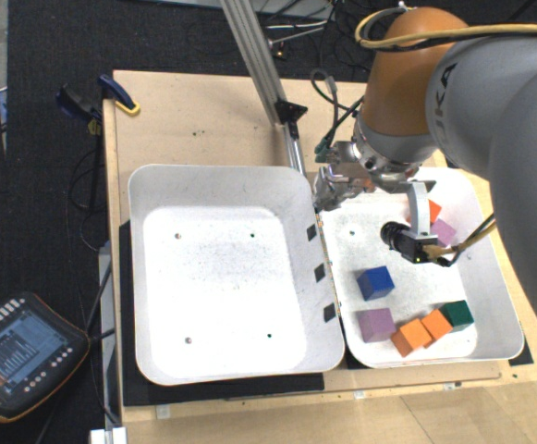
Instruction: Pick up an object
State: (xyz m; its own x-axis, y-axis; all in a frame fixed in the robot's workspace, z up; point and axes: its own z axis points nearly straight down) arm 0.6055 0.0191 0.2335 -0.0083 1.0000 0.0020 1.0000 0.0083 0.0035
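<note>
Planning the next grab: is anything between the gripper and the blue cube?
Nothing visible. The gripper sits at the right bin's upper-left corner, and bare bin floor lies between it and the blue cube. The purple block lies beyond the cube.

Robotics lab or test cell. A grey industrial arm (490, 91) with an orange band reached in from the right over a plywood bench (203, 123) bearing two shallow white bins (148, 192). A teach pendant (18, 354) with a lit screen lay near left on black floor. Loose cables (296, 17) and aluminium framing (250, 44) ran at the far side. A blue clamp (88, 100) gripped the bench's far left corner.
</note>
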